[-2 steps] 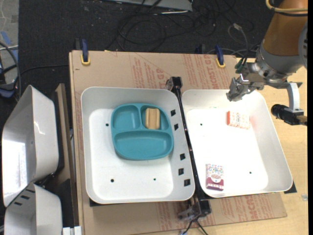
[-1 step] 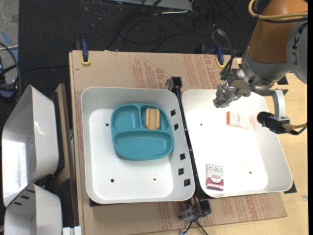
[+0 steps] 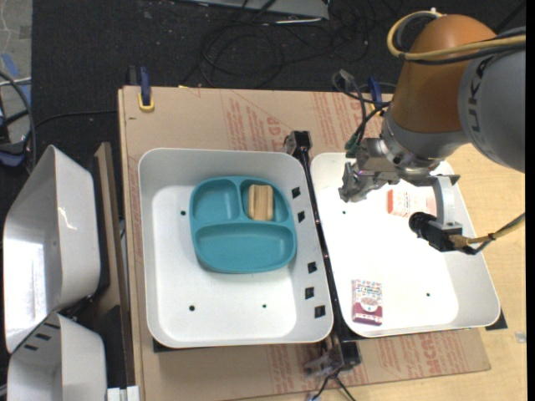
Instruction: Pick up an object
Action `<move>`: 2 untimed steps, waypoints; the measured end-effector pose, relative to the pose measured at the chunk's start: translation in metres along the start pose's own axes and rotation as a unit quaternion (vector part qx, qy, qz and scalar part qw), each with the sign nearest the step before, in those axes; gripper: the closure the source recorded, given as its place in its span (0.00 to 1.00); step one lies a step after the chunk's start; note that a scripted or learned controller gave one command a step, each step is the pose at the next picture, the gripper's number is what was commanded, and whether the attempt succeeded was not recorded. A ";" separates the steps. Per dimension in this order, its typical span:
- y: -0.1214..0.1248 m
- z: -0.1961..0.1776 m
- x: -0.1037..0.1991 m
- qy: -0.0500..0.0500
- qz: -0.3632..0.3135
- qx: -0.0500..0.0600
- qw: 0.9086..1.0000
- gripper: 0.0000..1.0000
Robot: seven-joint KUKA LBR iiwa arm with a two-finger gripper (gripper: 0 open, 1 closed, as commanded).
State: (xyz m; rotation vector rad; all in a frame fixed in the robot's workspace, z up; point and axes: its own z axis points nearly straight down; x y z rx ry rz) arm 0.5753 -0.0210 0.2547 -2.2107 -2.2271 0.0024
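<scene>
The white-and-red packet (image 3: 403,200) lies flat on the floor of the right bin (image 3: 401,261), just beside the gripper (image 3: 355,184) on the side nearer the arm's own wrist. It looks like the likeliest thing to be picked, since nothing else loose lies that close. The gripper hangs low over the bin's upper part, near the wall shared with the other bin, and I see nothing held in it. From where I stand I cannot tell whether it is spread or pressed together: it reads as a dark grey lump against the white floor.

A second small packet with a purple edge (image 3: 367,301) lies well away from the gripper, towards the bin's near rim, flat and in the open. Across the dividing wall from the gripper, the left bin (image 3: 167,249) holds a teal divided tray (image 3: 238,245), with a wooden block (image 3: 261,201) lying in its upper right compartment. That keeps the block from sliding, but the walls would crowd a grasp.

The arm (image 3: 443,65) covers the right bin's far corner, and its wrist overhangs part of the white-and-red packet. A black fitting (image 3: 428,226) beyond the packet seems to belong to the arm's cabling, though I cannot be sure it is not a loose item.
</scene>
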 end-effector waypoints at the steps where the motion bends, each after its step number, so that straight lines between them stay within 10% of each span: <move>1: -0.031 0.010 0.039 0.000 0.000 0.000 1.000 1.00; 2: -0.050 0.008 0.082 0.000 -0.001 0.000 1.000 1.00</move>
